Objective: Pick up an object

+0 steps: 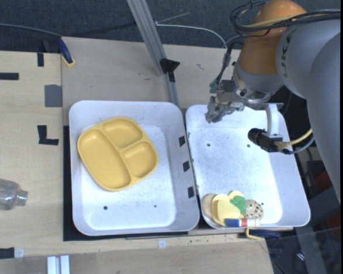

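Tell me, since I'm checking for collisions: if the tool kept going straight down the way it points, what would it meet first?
Probably the bare floor of the right bin near its far edge. The tool points down there, though its height is unclear.

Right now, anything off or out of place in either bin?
Mostly tidy. The small objects are bunched in the right bin's near corner, against the rim. The yellow divided plate lies askew in the left bin. A clear bottle lies on its side on the bench.
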Available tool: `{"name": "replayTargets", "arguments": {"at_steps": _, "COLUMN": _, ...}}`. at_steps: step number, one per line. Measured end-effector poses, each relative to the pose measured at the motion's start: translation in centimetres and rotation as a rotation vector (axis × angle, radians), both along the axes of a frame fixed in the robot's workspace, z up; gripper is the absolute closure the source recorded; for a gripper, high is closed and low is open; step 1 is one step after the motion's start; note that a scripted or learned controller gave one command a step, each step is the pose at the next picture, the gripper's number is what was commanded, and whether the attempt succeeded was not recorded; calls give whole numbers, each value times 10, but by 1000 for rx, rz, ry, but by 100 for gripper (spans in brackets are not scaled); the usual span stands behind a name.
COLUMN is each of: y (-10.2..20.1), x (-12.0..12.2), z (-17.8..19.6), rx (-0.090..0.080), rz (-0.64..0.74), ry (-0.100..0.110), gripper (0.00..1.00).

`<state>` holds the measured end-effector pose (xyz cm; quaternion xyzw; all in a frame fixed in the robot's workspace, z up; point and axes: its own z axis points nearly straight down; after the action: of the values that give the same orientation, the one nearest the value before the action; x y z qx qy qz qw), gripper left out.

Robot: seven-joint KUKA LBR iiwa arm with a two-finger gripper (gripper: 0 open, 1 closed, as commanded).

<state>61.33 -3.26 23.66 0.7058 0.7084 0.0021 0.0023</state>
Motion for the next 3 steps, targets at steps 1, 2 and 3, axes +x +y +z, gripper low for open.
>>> {"name": "replayTargets", "arguments": {"at_steps": 1, "y": 58, "x": -44, "z": -51, "rx": 1, "rz": 2, "ry": 15, "gripper": 100}}
{"name": "replayTargets", "arguments": {"at_steps": 2, "y": 69, "x": -88, "z": -49, "rx": 0, "rz": -3, "ry": 12, "gripper": 100}}
{"name": "replayTargets", "arguments": {"at_steps": 3, "y": 69, "x": -87, "z": -49, "rx": 1, "rz": -3, "ry": 10, "gripper": 0}}
